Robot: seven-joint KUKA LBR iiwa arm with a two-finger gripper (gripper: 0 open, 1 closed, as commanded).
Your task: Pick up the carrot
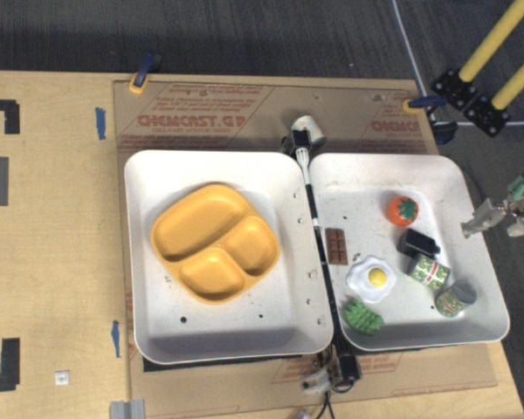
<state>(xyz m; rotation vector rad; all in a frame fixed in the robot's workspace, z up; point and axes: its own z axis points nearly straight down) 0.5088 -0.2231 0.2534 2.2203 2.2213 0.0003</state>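
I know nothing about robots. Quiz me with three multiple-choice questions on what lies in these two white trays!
1. Where is the yellow divided plate?
A. left bin
B. right bin
C. on the cardboard

2. What colour is the round toy with the green top?
A. blue
B. red-orange
C. white

3. How does the fried egg lie?
A. flat, yolk up
B. on its edge
C. under the plate

Answers:
1 A, it fills the left bin.
2 B, it is red-orange.
3 A, the yolk faces up in the right bin.
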